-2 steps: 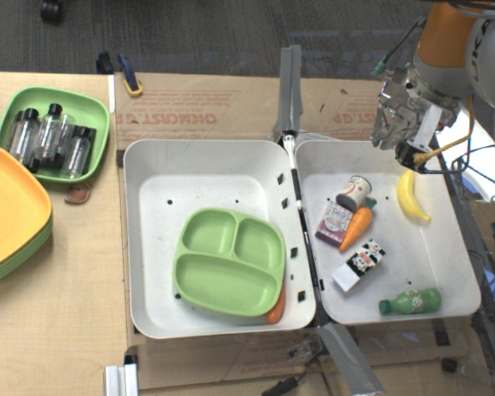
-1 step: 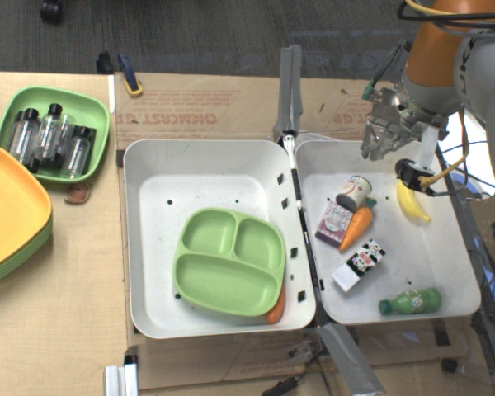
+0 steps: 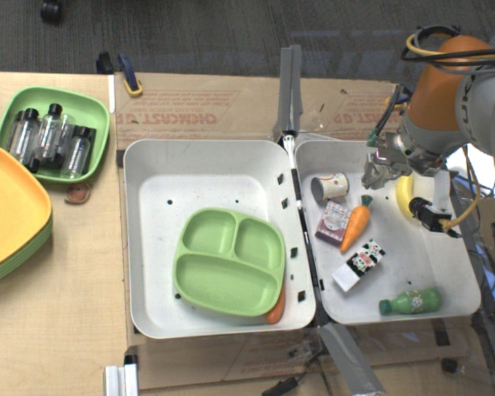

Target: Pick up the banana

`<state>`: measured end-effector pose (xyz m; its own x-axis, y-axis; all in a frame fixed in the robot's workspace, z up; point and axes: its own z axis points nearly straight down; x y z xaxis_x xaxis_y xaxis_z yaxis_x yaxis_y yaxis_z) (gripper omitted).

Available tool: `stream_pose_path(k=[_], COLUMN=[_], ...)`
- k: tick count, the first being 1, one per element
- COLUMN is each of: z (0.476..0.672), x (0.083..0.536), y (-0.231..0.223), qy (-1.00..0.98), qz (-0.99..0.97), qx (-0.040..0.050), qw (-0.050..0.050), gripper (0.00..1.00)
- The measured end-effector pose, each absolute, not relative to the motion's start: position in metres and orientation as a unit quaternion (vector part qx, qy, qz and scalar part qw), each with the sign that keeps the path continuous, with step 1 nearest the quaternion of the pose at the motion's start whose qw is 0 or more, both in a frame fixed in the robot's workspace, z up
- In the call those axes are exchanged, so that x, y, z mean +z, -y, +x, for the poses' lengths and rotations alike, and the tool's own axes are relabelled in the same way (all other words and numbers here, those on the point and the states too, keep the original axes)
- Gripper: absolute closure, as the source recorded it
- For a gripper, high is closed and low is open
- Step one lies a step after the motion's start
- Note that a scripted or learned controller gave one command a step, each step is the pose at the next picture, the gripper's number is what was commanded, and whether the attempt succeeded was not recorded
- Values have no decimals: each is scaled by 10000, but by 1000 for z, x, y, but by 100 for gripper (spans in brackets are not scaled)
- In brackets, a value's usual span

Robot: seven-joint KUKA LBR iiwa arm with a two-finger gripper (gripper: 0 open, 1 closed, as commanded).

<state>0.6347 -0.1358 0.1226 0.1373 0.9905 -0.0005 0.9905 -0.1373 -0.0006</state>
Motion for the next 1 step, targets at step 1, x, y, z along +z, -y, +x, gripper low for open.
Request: stream_pose_path(k=[1], z=[602], x=[117], y=[200], qy=[7190], qz=[-6950], qx=[3], qw=[5], gripper=[100])
